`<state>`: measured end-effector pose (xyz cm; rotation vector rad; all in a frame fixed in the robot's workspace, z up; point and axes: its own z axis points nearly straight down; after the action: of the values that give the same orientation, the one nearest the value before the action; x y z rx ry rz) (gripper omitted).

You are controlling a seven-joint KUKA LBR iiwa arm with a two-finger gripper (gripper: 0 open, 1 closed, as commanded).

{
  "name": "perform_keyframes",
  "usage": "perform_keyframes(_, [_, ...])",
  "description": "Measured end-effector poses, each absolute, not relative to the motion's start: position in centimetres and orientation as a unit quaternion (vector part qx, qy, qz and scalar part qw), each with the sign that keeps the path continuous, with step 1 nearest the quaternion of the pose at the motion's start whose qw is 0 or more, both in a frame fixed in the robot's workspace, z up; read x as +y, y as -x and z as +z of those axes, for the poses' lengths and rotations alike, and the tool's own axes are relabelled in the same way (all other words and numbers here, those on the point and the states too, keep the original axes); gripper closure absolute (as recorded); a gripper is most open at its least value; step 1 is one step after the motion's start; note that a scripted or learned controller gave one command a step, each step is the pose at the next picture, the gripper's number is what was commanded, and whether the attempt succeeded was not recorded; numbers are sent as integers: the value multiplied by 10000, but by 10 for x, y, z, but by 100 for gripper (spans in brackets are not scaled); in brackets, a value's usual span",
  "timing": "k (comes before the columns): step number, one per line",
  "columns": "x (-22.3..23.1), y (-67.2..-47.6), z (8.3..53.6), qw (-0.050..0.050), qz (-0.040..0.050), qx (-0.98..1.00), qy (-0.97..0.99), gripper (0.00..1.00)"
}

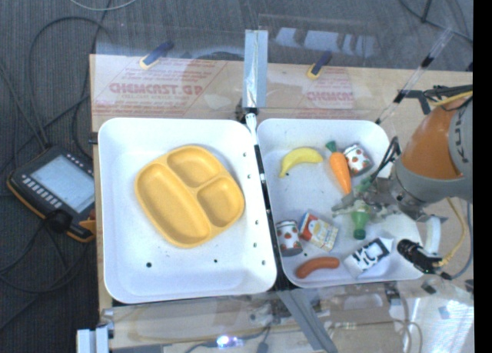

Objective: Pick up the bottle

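A small green bottle (359, 223) sits in the right white bin (307, 130), right of centre, partly covered by the gripper. My gripper (355, 205) reaches in from the right and hangs low, directly over the bottle's upper end and just below the carrot. The grey arm with its orange band (430, 151) stands over the bin's right rim. I cannot make out whether the bottle is between the gripper's tips.
The right bin also holds a banana (300, 158), a carrot (340, 171), a small red-and-white can (357, 158), an orange carton (318, 230), another can (288, 237), a sausage (317, 266) and a black-and-white carton (369, 255). The left bin holds a yellow divided plate (190, 194).
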<state>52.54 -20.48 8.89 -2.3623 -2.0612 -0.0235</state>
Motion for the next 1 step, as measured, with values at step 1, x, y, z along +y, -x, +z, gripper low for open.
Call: perform_keyframes(1, [-207,-525,99,-10,-56,-6568,7540,100])
